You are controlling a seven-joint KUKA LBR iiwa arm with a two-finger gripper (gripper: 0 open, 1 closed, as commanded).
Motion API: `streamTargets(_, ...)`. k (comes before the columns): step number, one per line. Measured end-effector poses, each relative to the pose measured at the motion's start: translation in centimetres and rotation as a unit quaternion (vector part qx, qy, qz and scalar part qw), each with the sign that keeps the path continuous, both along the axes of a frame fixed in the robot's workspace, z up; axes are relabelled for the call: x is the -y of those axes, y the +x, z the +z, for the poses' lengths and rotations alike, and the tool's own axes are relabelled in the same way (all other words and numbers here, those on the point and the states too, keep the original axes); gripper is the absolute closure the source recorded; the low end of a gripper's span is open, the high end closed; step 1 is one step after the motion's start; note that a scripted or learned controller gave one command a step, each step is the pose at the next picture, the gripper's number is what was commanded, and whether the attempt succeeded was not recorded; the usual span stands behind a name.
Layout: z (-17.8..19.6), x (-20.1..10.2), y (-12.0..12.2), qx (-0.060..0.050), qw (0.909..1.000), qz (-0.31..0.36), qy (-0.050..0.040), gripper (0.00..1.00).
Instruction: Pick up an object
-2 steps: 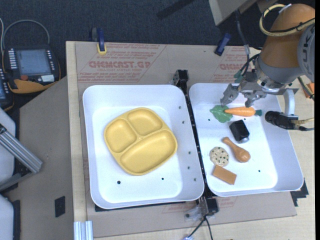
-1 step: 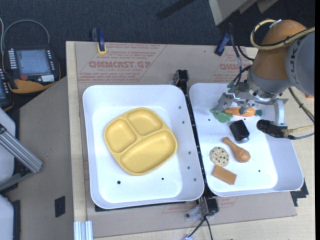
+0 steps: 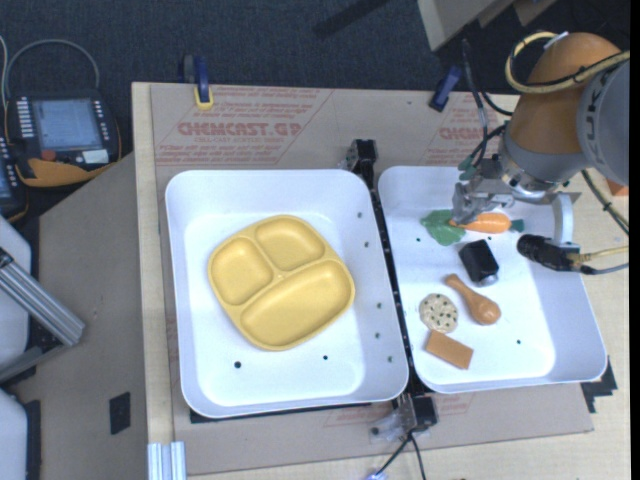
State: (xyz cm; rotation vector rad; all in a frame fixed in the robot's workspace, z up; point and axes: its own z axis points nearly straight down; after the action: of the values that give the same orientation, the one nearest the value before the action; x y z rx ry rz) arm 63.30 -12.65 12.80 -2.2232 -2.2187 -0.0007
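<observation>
Hand sits low at the far end of the right bin, over the toy carrot with its green top. Cannot tell whether it is apart or together.

Best approach, I judge: straddle the carrot across its narrow width, descend straight, close, lift vertically clear of the black block just nearer.

Worktop sheet reads "CHEMCAST", partly legible. Yellow divided plate lies in left bin.

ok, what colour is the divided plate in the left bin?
Yellow: the divided plate is plain yellow all over, seen clearly in the camera view.
</observation>
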Motion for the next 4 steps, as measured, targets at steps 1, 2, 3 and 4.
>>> streamTargets(1, 4.2, 0.3, -0.4, 0.002, 1.0, 0.0, -0.0012, 1.0)
streamTargets(2, 9.1, 0.4, -0.4, 0.002, 1.0, 0.001, -0.0011, 1.0)
streamTargets(3, 8.5, -5.2, -1.3, -0.004, 1.0, 0.003, 0.0006, 1.0)
streamTargets(4, 9.0, -11.3, -1.3, -0.002, 1.0, 0.003, 0.0005, 1.0)
